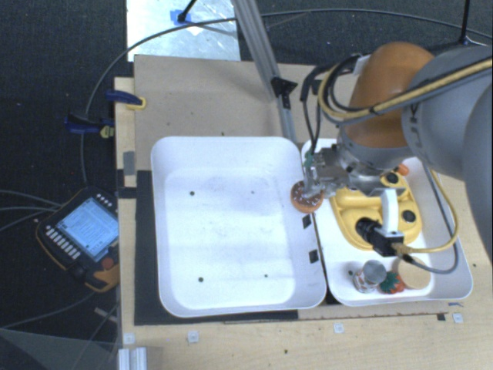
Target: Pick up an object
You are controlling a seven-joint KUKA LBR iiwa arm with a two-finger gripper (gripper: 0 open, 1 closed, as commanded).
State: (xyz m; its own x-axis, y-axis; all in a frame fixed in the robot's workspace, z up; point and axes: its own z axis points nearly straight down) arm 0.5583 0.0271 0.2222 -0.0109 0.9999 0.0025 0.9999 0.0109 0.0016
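Note:
My gripper (310,185) hangs over the seam between the two white bins, reaching in from the right. A small brown ring-shaped object (306,199) sits right at its fingertips, above the right rim of the left bin (231,284), and the fingers look shut on it. A large yellow object (350,206) lies in the right bin (454,280), partly hidden under the wrist.
Near the front of the right bin lie a small grey piece (373,269), a red and green piece (393,284) and a tan disc (417,278). A metal pole (262,48) slants up behind the bins. A teach pendant (81,233) rests off the bench at left.

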